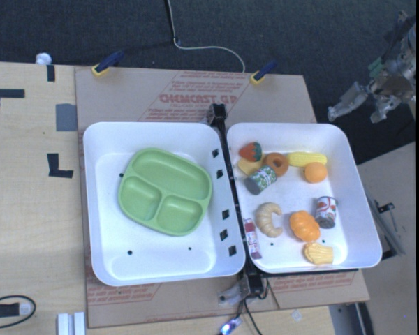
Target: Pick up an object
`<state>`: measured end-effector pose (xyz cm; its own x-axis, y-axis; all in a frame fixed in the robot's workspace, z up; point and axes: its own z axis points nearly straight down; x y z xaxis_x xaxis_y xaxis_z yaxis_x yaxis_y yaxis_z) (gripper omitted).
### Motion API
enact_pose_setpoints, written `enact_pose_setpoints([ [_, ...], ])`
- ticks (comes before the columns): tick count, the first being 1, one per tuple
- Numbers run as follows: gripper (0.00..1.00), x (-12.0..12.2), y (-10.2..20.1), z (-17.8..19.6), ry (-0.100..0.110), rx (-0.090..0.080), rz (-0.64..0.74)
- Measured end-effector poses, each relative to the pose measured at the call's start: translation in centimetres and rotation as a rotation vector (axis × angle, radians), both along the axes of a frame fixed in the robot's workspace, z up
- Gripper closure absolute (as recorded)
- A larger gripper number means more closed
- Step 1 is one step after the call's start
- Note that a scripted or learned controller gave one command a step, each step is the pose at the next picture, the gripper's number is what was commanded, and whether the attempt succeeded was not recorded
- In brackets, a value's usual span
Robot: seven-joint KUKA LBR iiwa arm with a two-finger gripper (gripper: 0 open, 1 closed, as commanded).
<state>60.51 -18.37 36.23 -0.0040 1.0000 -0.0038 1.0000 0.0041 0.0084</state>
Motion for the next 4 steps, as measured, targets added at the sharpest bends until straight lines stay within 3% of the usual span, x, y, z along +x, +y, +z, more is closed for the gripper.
enact_pose_setpoints([
  [1, 0.00, -7.8, 0.9, 18.1, -0.005, -0.003, -0.003],
  [2, 1.00, -7.4, 1.1, 18.0, 0.014, 0.001, -0.001],
  [3, 1.00, -11.9, 0.5, 6.8, 0.025, 0.007, -0.006],
  [4, 1.00, -11.4, 4.4, -4.7, 0.025, 0.008, 0.000],
])
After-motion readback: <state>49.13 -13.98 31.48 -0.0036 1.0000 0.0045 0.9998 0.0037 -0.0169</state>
